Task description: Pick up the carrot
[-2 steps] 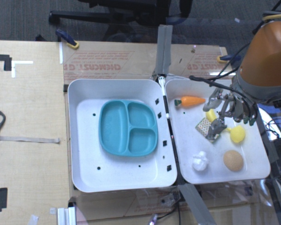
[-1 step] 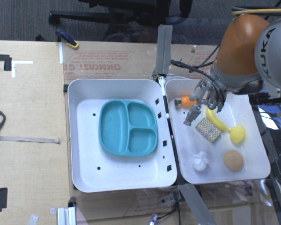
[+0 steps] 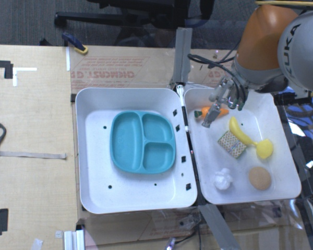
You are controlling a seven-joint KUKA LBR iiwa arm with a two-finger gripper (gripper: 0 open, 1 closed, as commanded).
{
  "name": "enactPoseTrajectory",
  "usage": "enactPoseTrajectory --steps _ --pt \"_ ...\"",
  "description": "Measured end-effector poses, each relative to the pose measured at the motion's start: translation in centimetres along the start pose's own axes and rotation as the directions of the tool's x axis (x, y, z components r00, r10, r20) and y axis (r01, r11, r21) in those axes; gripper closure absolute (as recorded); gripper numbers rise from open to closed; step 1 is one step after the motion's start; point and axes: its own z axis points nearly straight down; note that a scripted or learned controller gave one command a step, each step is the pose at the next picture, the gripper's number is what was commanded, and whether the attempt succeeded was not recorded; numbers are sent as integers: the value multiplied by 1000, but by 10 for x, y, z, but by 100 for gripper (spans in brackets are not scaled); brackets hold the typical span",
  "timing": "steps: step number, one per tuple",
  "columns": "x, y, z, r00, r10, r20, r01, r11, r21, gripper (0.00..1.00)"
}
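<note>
- Carrot (image 3: 204, 111) lies in the right bin (image 3: 287, 155), near its back-left corner, directly beneath and just left of the end effector (image 3: 215, 111); orange shows on both sides of the fingers, so its long axis seems to run left to right
- End effector state: cannot tell whether spread or pinching; a hold is not confirmed
- Bench (image 3: 26, 139) is pale wood; left bin (image 3: 88, 155) holds a teal divided plate (image 3: 143, 142)
- Banana (image 3: 240, 132), sponge (image 3: 232, 144) and round beige thing (image 3: 260, 178) lie clear to the right; room looks adequate
</note>
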Motion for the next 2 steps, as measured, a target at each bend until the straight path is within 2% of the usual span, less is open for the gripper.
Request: enactPoseTrajectory --steps 1,2 --pt "-46 -59 100 880 475 0 -475 880 2 0" --pt "-50 -33 99 819 573 0 -573 819 1 0"
